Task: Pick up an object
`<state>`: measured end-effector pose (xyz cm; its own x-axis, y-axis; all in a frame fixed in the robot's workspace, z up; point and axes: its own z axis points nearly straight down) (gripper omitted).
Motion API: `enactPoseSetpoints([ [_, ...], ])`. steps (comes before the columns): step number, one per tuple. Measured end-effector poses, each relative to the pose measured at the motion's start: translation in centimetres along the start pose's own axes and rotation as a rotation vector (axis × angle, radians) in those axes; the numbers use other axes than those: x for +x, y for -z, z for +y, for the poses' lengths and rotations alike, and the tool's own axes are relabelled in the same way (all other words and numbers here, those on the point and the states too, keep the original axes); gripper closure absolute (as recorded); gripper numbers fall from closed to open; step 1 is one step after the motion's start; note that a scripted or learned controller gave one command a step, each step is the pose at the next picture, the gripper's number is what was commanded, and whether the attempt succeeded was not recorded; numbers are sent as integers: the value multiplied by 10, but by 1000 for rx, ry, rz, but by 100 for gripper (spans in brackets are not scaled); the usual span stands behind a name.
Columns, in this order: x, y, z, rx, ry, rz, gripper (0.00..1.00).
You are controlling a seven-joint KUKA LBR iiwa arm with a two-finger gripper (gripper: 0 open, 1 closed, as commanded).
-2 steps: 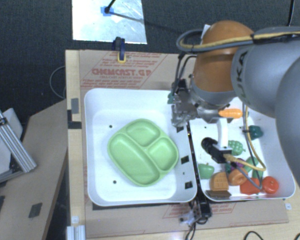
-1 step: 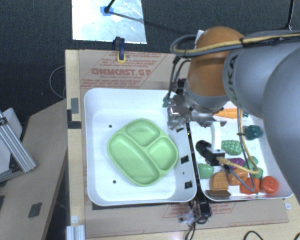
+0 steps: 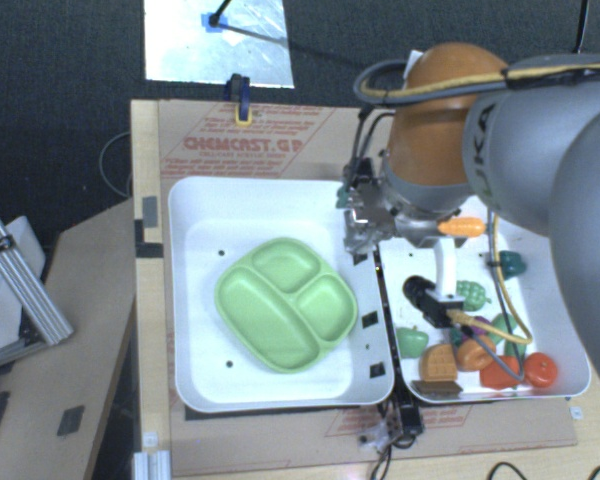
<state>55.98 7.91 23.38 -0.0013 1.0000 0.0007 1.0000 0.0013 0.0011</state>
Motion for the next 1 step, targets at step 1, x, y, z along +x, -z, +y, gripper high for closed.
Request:
enactPoseSetpoints([
  [1,2,0,2,0,2,0,100],
])
